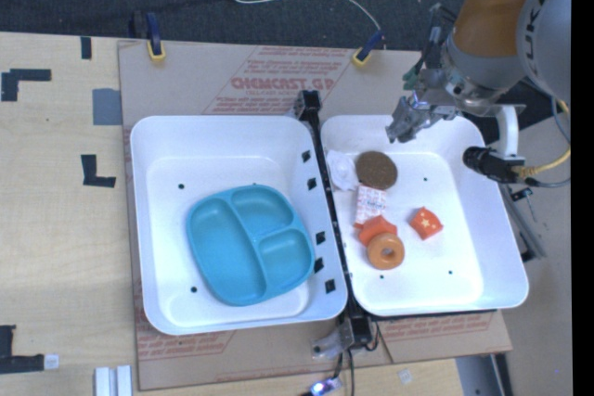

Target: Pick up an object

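In the right bin (pixel 483 278), nearest the camera, an orange donut (pixel 385 252) lies touching a small orange piece (pixel 376 228) at its 11 o'clock, with a red block (pixel 426 223) just apart at its 2 o'clock. Farther back sit a red-and-white packet (pixel 369 199), then a brown cookie (pixel 377 169) touching a crumpled white wrapper (pixel 342 170) at its 9 o'clock; the left bin (pixel 153 199) bears a blue tray (pixel 250 241). Farthest, at the cookie's 1 o'clock, the gripper (pixel 401 129) hangs over the bin's back rim with nothing between its fingers, though I cannot tell how wide they stand.
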You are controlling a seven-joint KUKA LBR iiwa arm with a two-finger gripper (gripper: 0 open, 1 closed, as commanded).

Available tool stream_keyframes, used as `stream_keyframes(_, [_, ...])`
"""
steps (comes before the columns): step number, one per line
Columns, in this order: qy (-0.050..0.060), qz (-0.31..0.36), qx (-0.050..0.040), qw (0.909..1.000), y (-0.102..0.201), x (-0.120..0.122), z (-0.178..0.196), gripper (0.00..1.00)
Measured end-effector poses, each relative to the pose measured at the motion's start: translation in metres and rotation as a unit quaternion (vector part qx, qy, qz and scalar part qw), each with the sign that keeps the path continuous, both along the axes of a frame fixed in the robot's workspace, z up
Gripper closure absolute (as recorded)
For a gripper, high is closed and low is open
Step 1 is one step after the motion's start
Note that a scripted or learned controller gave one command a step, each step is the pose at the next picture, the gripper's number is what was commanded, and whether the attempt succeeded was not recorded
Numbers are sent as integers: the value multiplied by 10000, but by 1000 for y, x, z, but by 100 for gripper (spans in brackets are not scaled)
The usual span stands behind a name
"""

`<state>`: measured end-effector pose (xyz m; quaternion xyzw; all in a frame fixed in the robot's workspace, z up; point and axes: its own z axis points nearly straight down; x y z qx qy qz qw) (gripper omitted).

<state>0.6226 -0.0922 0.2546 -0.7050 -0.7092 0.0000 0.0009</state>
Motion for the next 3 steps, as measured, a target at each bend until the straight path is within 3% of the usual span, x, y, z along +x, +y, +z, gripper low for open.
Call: stream_keyframes(3, [14,6,0,10000,173,-44,-31,100])
